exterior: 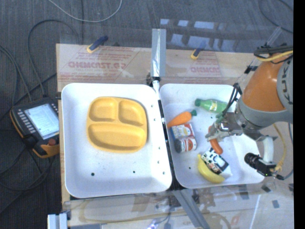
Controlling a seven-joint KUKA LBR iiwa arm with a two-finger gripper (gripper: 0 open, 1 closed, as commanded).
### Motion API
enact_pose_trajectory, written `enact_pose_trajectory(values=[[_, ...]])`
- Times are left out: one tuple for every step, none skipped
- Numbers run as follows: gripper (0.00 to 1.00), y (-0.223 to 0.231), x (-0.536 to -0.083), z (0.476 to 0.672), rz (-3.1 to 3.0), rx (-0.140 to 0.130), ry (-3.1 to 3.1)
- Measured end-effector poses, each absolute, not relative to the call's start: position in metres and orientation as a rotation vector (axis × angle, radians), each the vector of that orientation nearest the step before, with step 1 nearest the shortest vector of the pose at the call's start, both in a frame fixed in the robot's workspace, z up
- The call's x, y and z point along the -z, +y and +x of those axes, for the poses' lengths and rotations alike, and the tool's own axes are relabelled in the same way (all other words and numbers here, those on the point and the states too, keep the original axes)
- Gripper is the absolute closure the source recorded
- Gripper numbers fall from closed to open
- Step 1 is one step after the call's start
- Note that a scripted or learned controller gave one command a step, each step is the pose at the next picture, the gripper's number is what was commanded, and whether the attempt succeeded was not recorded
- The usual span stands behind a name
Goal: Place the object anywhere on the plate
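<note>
The plate (117,124), a yellow sectioned tray, sits bare in the left bin (76,175), while at its 3 o'clock the end effector (220,130) hovers over the right bin's (238,178) clutter, its grip impossible to tell, so placing remains undone.

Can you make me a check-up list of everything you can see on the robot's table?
Surface: two white bins side by side, left bin, right bin.
Job's things: yellow plate with three sections, in the left bin, nothing on it.
Clutter: right bin holds a carrot, green bottle, small can, banana, a small carton.
Hand: the hand hovers over the right bin; an orange thing lies just below it.
Cables: black cables on the floor.
Surroundings: control tablet left of the bench.
</note>
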State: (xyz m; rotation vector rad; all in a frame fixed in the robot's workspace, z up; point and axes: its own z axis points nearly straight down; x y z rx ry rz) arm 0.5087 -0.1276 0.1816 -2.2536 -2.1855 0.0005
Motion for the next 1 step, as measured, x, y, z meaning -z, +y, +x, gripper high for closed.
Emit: enact_pose_trajectory(values=[[1.0, -0.0798, -0.1827, 0.6166, -2.223, -0.005, -2.219]])
